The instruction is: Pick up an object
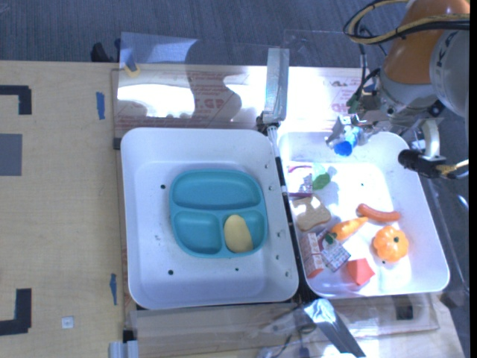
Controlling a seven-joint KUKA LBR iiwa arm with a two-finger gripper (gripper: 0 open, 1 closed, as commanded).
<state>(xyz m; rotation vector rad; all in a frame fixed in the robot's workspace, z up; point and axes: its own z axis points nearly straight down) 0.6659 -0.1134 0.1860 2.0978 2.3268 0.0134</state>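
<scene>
Blue object (343, 148), where is it sitting right now?

It is showing right at the tip of the pincer (347, 136), touching it or just under it, over the far rim of the right bin (414, 179). It is small and bright blue; I am not making out its shape any better than that.

Is the pincer gripping it?

I cannot tell. The tip is looking small and cluttered from this angle, so I am not calling it clenched or released. The grey arm (421, 58) is reaching in from behind the pincer, toward the view's right.

What is lying nearer to the camera than the pincer?

A green piece (321, 179) is lying nearest to it, a little to the view's left. Further off, a tan bread-like piece (313, 216) is resting beside a carrot (349, 227) and a red sausage (378, 215). Beyond those, well apart from the pincer, an orange pumpkin-like fruit (390, 245), a red block (360, 271) and a red-and-white packet (313, 253) are sitting near the bin's front edge.

And off to the view's left of the pincer?

The left bin (149, 162) is holding a teal divided tray (216, 192), and a yellow lemon-like item (238, 233) is lying in its compartment at the near right corner, well apart from the pincer.
</scene>
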